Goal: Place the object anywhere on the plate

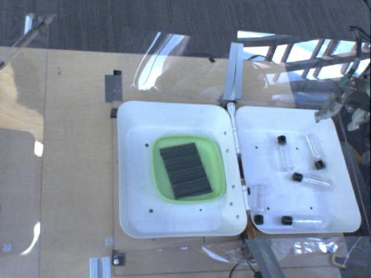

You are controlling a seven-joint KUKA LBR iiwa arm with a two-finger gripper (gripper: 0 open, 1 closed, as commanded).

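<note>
Green plate sits in left bin, a dark ridged block on it. Clear vials lie scattered in right bin. Jaws' state: cannot tell. Best approach one isolated vial squarely from above.

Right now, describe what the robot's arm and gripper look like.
Little can be made out. At the right edge, over the far corner of the right bin, the gripper is a slim, pale grey metal piece. Behind it are darker parts and thin cables. Any markings are too blurred to tell.
</note>
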